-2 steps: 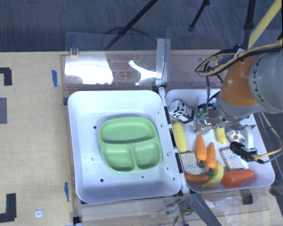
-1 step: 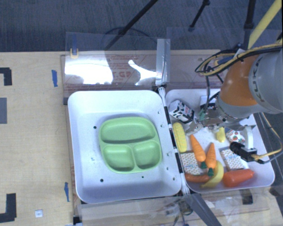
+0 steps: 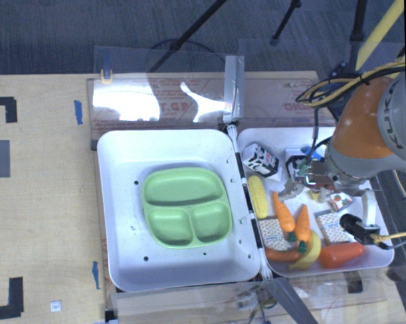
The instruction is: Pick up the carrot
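Two orange carrots lie in the right bin [image 3: 376,259]: one [image 3: 282,214] slants beside the corn, the other [image 3: 302,222] sits just to its right with its green top pointing down toward a banana. My gripper [image 3: 298,185] hangs over the middle of the right bin, just above and slightly right of the first carrot's upper tip. Nothing can be seen held in it. The grey arm with its orange band reaches in from the right.
The right bin also holds a corn cob [image 3: 258,194], a black-and-white patterned item [image 3: 260,160], a banana [image 3: 313,250], a red pepper [image 3: 340,254], a reddish item [image 3: 280,256] and waffle pieces [image 3: 331,226]. The left bin [image 3: 118,194] holds a green divided plate [image 3: 186,206].
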